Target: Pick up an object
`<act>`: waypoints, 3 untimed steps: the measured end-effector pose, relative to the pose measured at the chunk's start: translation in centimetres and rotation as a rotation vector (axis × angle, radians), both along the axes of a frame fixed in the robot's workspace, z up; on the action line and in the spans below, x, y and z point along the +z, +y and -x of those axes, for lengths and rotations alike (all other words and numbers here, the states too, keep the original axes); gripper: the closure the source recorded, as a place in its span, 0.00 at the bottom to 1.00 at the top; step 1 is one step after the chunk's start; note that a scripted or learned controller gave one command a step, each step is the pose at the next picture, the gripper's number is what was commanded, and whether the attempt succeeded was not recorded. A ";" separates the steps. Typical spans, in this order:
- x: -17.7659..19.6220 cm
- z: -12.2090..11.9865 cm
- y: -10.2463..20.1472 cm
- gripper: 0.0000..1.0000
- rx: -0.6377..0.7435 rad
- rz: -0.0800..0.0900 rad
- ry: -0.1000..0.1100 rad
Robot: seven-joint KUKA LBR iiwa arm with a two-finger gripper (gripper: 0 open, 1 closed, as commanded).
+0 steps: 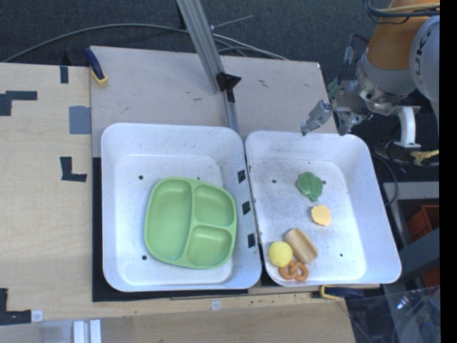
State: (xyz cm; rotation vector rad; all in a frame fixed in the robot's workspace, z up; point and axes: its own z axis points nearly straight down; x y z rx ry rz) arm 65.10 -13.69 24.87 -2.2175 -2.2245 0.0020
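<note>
In the right bin [357, 156] lie several small toy foods: a green leafy piece [310, 185], a yellow round slice [320, 215], a tan hot-dog bun [301, 244], a yellow ball [280, 253] and a brown pretzel [294, 271]. My gripper [327, 118] hangs above that bin's far edge, up and to the right of the green piece, with two grey fingers spread and nothing between them.
The left bin [118, 148] holds a green divided plate [191, 222]. A slanted metal pole [203, 38] stands behind the bins. Cables run over the dark floor at the back. A yellow-and-blue clamp [96, 66] sits at the bench's far left corner.
</note>
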 end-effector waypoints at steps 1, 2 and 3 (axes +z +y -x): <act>0.0 0.0 0.0 0.00 0.000 0.000 0.000; -5.0 -0.1 1.0 0.00 -0.001 0.000 0.005; -10.8 -0.7 1.6 0.00 0.000 0.000 0.006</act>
